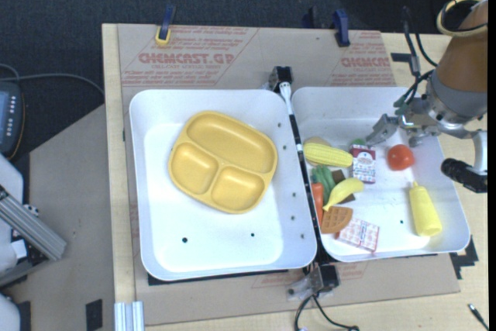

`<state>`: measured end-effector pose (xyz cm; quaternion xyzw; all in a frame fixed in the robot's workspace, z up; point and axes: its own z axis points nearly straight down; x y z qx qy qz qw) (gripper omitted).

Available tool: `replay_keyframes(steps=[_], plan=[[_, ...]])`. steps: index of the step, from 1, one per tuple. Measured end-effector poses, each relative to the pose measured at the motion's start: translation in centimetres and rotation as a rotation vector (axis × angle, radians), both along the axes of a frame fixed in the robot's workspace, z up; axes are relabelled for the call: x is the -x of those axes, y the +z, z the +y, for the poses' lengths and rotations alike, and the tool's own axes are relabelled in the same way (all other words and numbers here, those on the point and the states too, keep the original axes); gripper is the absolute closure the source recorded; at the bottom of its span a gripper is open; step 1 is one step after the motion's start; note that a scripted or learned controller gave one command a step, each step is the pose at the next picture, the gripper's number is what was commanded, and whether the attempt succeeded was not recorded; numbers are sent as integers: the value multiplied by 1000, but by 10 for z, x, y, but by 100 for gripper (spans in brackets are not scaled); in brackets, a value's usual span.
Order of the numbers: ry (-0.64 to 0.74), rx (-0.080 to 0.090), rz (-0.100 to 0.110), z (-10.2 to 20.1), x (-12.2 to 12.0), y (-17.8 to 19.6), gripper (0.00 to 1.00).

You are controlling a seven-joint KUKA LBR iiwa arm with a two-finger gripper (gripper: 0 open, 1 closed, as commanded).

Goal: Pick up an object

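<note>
Gripper (403, 126) is positioned just above the tomato (400, 156); grip state cannot be told.
Mustard bottle (424, 210) is seen below the tomato, corn (327, 155) to its left.

Bins (155, 190) — smooth white plastic, faintly glossy. Divided plate (223, 160) — yellow plastic, soft sheen. Toy corn (328, 155), banana (343, 191), tomato (400, 157), mustard bottle (425, 211) — glossy plastic. Bench board (124, 66) — matt, printed paper-like facing. Gripper (403, 124) — bare grey metal.

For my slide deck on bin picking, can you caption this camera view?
Gripper hovers above a tomato in the right bin of toy food; left bin holds a yellow tray.
</note>
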<state>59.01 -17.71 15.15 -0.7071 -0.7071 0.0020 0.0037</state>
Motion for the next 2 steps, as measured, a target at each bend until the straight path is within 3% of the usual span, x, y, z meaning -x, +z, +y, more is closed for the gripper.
replay_keyframes(steps=[1,2], plan=[[2,10,-25,-8,-9,-39,0],[3,-1,-18,-7,-14,-60,0]])
